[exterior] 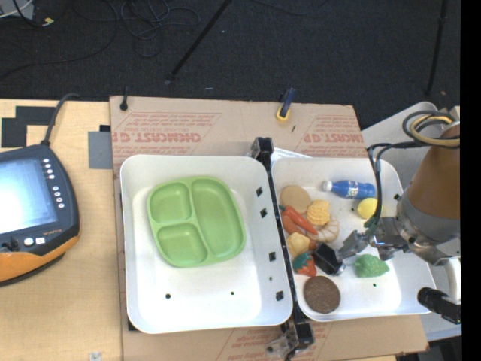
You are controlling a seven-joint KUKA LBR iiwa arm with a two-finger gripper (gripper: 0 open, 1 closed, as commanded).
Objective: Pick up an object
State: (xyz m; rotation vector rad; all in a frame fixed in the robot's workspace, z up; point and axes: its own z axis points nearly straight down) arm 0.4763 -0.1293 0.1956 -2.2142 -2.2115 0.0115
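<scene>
Even overhead light, two shallow white plastic bins [195,292] bright and slightly washed out, dark floor beyond underexposed, soft shadows, mild overall blur

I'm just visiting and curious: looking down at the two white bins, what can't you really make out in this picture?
- Whether the pincer is open or closed: too small and dark in the camera view.
- The toy pile in the right bin: pieces overlap, so the lower ones are partly covered.
- The arm: cut off by the right edge.
- The handheld screen: cut off by the left edge, its display washed out.
</scene>
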